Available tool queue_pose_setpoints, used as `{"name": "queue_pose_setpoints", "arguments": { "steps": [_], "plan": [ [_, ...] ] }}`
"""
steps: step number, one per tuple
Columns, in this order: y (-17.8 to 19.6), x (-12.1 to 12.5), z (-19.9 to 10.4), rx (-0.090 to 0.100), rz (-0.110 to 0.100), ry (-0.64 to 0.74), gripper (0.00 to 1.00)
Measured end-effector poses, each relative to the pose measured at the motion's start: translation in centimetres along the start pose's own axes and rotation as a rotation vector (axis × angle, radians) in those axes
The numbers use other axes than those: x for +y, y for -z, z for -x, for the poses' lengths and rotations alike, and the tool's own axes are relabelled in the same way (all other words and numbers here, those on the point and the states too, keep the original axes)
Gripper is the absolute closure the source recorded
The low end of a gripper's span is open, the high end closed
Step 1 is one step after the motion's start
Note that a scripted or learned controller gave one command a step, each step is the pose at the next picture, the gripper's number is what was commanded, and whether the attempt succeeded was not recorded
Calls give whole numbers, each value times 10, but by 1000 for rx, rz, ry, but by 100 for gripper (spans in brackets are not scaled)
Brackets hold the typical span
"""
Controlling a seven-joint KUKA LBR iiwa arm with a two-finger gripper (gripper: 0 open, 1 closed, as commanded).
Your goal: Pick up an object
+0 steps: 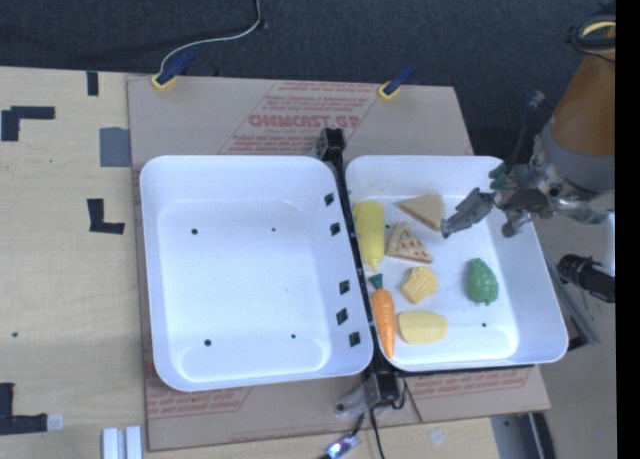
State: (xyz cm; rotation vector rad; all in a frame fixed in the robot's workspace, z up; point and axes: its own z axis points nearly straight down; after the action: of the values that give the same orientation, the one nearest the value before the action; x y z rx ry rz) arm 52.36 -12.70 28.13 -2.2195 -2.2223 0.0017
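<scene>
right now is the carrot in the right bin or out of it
In. The carrot lies inside the right bin, along its left wall.

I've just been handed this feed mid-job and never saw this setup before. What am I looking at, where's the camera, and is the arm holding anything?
One fixed camera looks down at a slant on a bench with two shallow white bins. The grey arm with the orange band reaches in from the right; its two-finger gripper hangs open over the right bin, with nothing between its fingers. That bin holds toy food: a corn cob, two sandwich wedges, a carrot, a green vegetable and two yellow pieces.
</scene>
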Motion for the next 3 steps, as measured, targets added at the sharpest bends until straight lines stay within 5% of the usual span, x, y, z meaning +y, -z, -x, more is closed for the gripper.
{"name": "queue_pose_setpoints", "arguments": {
  "steps": [1, 2, 3],
  "plan": [
    [-75, -28, -82, 4, -9, 5, 0],
    [-99, -15, -194, 5, -4, 13, 0],
    [-88, -15, -187, 1, -5, 2, 100]
  ]
}}
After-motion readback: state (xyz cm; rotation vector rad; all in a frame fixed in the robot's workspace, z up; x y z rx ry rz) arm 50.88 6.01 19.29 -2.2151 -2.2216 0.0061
